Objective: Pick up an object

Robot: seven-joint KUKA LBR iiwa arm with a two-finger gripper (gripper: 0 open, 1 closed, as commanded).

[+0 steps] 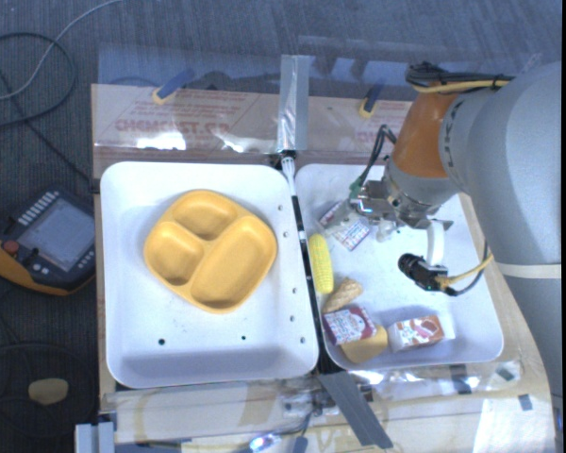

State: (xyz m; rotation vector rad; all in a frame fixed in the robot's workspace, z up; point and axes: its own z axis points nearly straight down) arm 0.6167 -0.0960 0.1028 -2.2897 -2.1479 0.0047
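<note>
My gripper [375, 217] hangs over the upper middle of the right bin [481, 338], below the orange wrist band. Right beside it on the left lies a flat checkered packet [344, 226]; I cannot tell whether the gripper touches it. A yellow corn cob [320, 261] lies along the bin's left wall. Under it sit a tan bread-like piece [341, 295], a red-and-white packet [350, 324], a yellow block [362, 347] and a small red-and-white carton [418, 331].
The left bin [132, 338] holds a yellow three-compartment plate [209, 248]. A black cable loop [424, 272] dangles from the wrist over the right bin. The grey arm covers the bin's right side. An orange-edged pendant [38, 243] lies on the floor at left.
</note>
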